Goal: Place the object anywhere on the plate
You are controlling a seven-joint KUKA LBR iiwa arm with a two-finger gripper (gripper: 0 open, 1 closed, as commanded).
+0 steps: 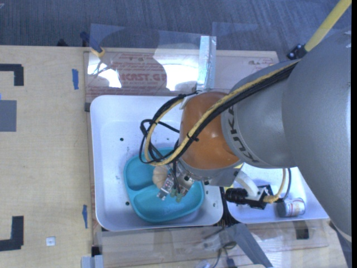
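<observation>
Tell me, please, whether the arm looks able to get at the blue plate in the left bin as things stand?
Probably yes. The gripper already hangs directly over the blue plate in the left bin, with nothing visible between them. A small tan object sits right beside it, above the plate.

— Room in the left bin (106,149)?
— Its upper and left floor lies bare. The plate (139,197) fills the lower middle.
— And above it?
— The arm (262,121) covers the plate's right half.
</observation>
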